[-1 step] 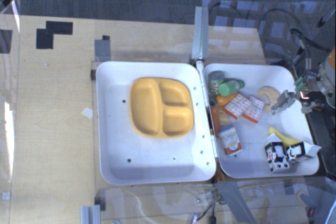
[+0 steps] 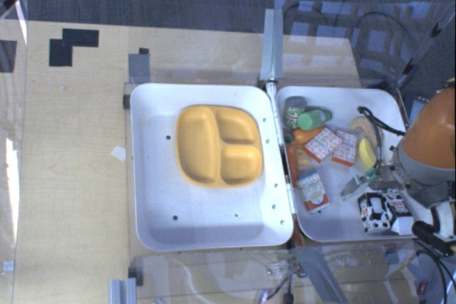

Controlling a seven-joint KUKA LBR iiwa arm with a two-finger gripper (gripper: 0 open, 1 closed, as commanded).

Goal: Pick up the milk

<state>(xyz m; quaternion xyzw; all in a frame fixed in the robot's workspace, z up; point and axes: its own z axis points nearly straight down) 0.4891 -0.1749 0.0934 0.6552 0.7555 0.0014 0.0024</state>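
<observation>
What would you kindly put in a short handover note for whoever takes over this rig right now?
Gripper: low over the right bin, near its right side.
Milk: the black-and-white cow-patterned carton lies on the bin floor just below the gripper, not visibly between its fingers.
Other items: juice box, can; yellow tray in the left bin.
Done: approach only. Left: grasp the carton and lift.

No text or label here is sharp enough to read.
</observation>
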